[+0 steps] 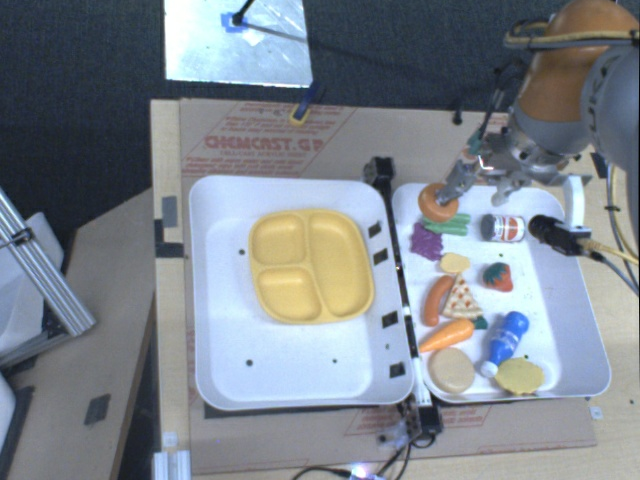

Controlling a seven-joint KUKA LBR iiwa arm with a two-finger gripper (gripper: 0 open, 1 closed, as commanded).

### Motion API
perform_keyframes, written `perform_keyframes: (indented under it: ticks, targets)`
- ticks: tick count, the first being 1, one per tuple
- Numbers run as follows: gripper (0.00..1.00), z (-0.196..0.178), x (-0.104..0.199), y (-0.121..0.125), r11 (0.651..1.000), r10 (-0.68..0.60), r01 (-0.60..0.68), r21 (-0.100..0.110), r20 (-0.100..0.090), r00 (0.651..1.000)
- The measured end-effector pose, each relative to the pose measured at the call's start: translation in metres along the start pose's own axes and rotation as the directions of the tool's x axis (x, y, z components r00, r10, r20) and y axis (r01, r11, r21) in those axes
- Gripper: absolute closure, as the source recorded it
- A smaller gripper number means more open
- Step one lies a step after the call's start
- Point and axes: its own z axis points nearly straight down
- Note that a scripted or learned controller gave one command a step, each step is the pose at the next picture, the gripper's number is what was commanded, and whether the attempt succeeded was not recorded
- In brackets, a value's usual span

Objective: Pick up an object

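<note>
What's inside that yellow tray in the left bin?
Nothing shows in the yellow tray: its three compartments look bare. What lies beneath it in the left bin is covered.

The scene is evenly and fairly brightly lit from above, with no hard shadows. The two white bins look washed out, nearly overexposed along their rims, and the yellow tray casts only a faint soft shadow on the left bin's floor. A metallic sheet beyond the far edge of the bench shows patchy glare. The whole picture is soft and slightly grainy; small toy items in the right bin lack crisp edges. The dark floor beyond the bench reads as noisy, textureless grey.
</note>
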Motion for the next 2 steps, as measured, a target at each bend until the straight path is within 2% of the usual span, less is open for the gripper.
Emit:
perform_keyframes:
  ticks: [1, 2]
  targets:
    - [0.00, -0.008, 0.000, 0.003, 1.000, -0.002, 0.002, -0.013, 0.001, 1.000]
    - [0.00, 0.052, -0.004, 0.007, 1.000, 0.000, 0.000, -0.009, 0.001, 1.000]
